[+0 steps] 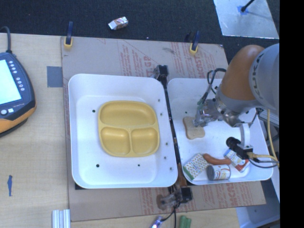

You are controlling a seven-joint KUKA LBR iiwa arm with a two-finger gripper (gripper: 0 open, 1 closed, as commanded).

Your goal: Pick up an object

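Note:
My gripper [203,117] hangs low in the right bin [183,91], right over the upper right edge of a tan bread-shaped piece [192,129] that lies on the bin floor. Near the bin's front edge lie a green-and-white packet [195,166], an orange carrot-like piece [216,159], a small can [218,173] and a small white-and-blue item [236,158]. The grey arm with its orange band [244,77] covers the bin's far right part.
The left bin [80,127] holds a yellow divided plate [128,128]. A teach pendant [14,91] lies on the bench at far left. Black and yellow cables [259,158] trail over the right bin's right side. Clamps [163,71] join the bins.

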